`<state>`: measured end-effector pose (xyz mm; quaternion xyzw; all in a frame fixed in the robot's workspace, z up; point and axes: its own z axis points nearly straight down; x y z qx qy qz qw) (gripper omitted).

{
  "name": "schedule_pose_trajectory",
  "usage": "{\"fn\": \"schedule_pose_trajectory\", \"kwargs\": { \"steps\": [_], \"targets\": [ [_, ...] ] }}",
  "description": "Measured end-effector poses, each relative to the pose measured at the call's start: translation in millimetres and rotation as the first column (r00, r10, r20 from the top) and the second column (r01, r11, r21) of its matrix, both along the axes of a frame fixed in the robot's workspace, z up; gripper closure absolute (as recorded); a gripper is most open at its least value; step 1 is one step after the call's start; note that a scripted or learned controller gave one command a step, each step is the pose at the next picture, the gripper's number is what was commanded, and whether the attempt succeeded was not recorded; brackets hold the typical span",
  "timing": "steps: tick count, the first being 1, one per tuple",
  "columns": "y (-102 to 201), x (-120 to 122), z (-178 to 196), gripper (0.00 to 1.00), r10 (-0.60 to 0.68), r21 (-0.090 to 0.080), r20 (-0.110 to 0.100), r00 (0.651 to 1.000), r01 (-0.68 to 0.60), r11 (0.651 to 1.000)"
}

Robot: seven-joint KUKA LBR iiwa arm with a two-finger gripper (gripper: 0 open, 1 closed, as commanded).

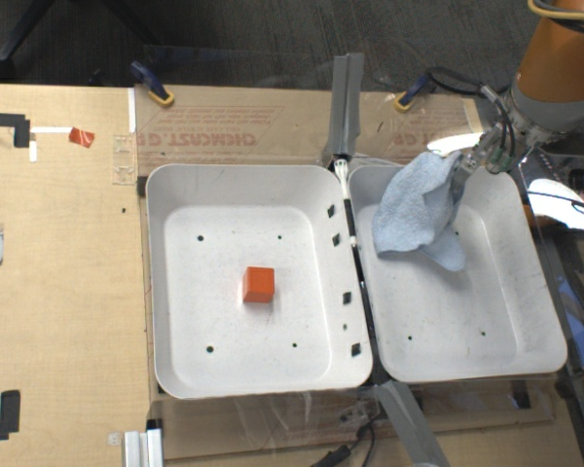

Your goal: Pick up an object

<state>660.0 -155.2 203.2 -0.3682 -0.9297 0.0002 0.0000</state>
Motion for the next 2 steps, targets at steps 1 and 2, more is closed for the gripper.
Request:
{"fn": "schedule_pose_trajectory", "kwargs": {
  "steps": [1,2],
  "targets": [
    [-8.2,-14.0,-69.7,1.0,-0.249,0.0,-0.004,0.969,0.249,0.969],
    [33.7,-0.6,-10.2,1.0,-0.386,-0.002,-0.002,0.923,0.386,0.923]
  ]
}}
